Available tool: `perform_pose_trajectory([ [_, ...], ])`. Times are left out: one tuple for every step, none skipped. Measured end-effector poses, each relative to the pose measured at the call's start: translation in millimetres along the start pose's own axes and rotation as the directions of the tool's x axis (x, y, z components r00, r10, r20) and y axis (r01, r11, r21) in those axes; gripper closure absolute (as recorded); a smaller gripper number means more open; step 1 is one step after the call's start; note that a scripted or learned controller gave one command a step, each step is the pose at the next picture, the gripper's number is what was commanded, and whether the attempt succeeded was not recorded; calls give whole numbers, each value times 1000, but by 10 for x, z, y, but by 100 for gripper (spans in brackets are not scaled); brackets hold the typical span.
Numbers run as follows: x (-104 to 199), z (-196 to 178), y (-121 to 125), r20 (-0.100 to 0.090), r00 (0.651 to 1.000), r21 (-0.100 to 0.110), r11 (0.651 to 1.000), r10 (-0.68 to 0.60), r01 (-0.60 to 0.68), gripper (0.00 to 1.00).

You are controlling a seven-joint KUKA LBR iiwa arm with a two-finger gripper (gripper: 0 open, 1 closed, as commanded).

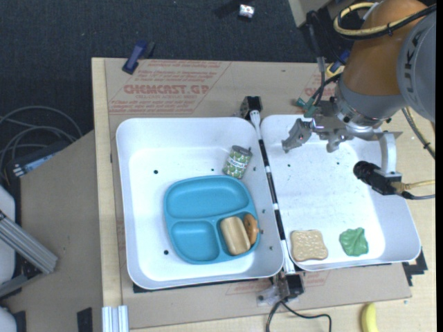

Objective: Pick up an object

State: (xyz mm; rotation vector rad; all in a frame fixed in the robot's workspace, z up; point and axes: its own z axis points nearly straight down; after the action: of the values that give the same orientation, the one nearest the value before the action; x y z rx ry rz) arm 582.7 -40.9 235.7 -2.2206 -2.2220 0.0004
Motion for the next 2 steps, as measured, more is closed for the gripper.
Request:
perform_pose_trajectory([
  [-70, 516, -736, 0, 1000, 1, 1000, 2, -2, 0],
  [-537, 1271, 155, 1, 1000, -1, 1000, 1, -1, 0],
])
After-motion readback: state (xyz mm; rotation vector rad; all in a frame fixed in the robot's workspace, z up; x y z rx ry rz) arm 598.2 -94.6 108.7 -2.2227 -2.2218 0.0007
